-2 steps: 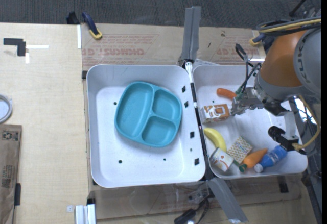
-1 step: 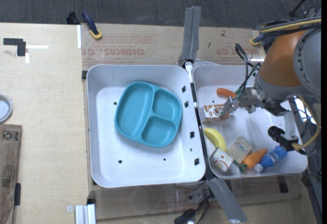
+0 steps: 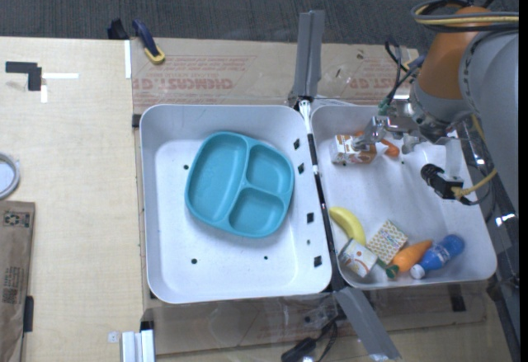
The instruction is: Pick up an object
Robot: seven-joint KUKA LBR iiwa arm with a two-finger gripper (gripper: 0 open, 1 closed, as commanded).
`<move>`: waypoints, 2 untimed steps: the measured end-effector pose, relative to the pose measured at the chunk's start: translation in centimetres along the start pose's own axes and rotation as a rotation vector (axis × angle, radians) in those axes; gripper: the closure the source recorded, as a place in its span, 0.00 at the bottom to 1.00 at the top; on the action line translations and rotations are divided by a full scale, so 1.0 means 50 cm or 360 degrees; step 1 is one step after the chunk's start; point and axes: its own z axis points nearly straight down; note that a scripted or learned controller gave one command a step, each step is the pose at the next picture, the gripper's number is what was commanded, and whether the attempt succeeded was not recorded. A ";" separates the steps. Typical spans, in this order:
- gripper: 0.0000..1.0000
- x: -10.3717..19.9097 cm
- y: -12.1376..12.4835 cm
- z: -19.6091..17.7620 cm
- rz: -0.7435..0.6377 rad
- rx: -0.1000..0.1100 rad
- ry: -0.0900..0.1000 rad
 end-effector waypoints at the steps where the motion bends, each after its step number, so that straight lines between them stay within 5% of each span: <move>1: 1.00 0.002 0.009 -0.027 -0.0008 -0.0019 -0.0002; 2: 0.00 0.001 0.007 -0.025 -0.0006 -0.0015 -0.0002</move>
